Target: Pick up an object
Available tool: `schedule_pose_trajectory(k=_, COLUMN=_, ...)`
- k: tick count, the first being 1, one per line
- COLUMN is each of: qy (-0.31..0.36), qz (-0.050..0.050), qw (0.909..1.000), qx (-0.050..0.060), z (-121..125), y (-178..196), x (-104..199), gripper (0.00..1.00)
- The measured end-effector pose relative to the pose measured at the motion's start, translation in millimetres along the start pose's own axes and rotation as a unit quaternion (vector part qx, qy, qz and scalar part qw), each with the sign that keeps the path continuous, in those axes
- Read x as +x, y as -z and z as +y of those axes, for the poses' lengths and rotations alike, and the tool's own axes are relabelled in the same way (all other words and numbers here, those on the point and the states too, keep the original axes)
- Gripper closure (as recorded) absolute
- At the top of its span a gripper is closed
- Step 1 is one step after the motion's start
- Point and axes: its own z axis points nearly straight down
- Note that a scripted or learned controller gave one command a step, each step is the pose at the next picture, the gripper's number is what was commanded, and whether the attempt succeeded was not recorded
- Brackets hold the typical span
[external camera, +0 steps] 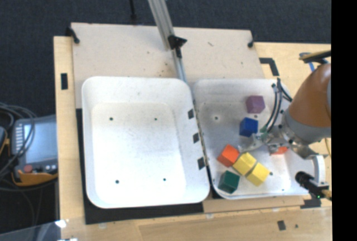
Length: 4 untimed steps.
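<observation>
Gripper (266, 142) sits low in the right bin (223, 89), near the blue cube (249, 126); I cannot tell its state or see anything held. Yellow blocks (250, 168), orange block (228, 155), green cube (228, 181) and purple cube (255, 104) lie loose, so I judge the pick undone.

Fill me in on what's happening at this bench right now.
A grey arm with an orange band reaches in from the right over the right bin, its gripper low among the blocks. That bin holds a purple block, a blue block, an orange block, two yellow blocks and a green block. I cannot see anything lifted. The left bin sits alongside.
</observation>
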Motion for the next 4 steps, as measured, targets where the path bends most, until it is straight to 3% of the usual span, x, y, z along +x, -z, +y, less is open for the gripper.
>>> schedule_pose_trajectory(k=1, qy=-0.001, qz=0.001, qw=1.0000, qx=0.006, z=-3, y=7, x=0, gripper=1.00)
schedule_pose_trajectory(k=3, qy=0.003, qz=0.001, qw=1.0000, qx=0.005, z=0, y=115, x=-1, gripper=1.00)
schedule_pose_trajectory(k=4, qy=0.004, qz=0.002, qw=1.0000, qx=0.009, z=1, y=122, x=-2, gripper=1.00)
